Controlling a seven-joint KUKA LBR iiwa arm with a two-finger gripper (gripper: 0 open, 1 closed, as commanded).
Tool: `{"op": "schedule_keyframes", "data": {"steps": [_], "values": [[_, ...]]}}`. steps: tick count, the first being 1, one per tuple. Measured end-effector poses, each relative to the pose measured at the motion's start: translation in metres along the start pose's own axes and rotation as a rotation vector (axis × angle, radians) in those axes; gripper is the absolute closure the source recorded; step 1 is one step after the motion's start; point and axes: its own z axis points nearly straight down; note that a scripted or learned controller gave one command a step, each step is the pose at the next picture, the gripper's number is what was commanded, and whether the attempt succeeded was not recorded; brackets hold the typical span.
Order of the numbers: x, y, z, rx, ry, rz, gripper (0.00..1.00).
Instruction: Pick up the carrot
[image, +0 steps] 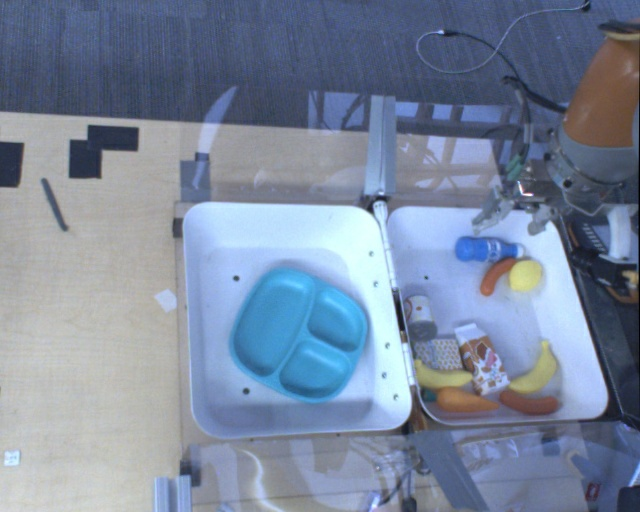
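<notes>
The carrot (466, 401) is a smooth orange piece lying flat along the front wall of the right bin (590, 350), just below a banana. My gripper (516, 216) hangs over the back of that bin, far from the carrot and just above a blue bottle (487, 249). Its fingers (491, 214) are spread apart and open, with nothing between them.
The right bin also holds a small orange-red piece (493, 277), a lemon (526, 275), a can (418, 312), a carton (480, 364), two bananas (538, 371) and a red sausage (531, 404). A blue divided plate (300, 333) lies in the left bin (210, 250).
</notes>
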Motion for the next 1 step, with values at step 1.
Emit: {"op": "schedule_keyframes", "data": {"steps": [1], "values": [[-0.0179,0.0149,-0.0813,-0.002,-0.001,0.171,0.0]]}}
